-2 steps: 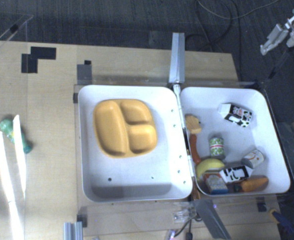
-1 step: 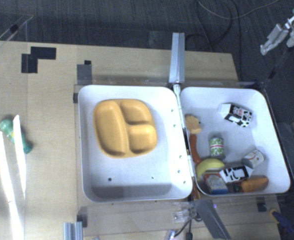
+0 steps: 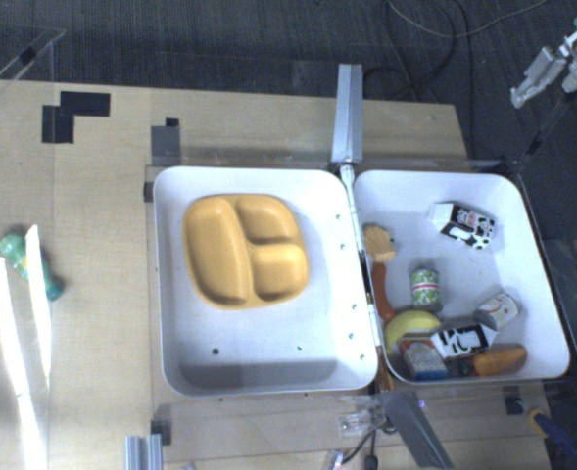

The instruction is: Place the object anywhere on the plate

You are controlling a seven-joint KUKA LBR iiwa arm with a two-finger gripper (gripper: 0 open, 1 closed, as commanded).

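Note:
A yellow plate (image 3: pixel 244 250) with three compartments lies in the left bin (image 3: pixel 200 360), nothing on it. The right bin (image 3: pixel 523 253) holds several objects: a black-and-white carton (image 3: pixel 464 225), a small green can (image 3: pixel 424 287), a wooden-handled brush (image 3: pixel 377 255), a yellow-green fruit (image 3: pixel 411 325), a second cow-patterned carton (image 3: pixel 462 340), an orange carrot (image 3: pixel 500 360), a blue box (image 3: pixel 425 362) and a small white carton (image 3: pixel 499 311). My gripper (image 3: pixel 551 67) hangs at the far upper right, beyond the bench and well away from both bins, small and blurred, with nothing seen in it.
A metal post (image 3: pixel 347 116) stands behind the seam between the bins. A green item (image 3: pixel 28 262) and white strips (image 3: pixel 14 341) lie on the wooden bench at the left. Black cables (image 3: pixel 435 13) run over the dark floor at the back.

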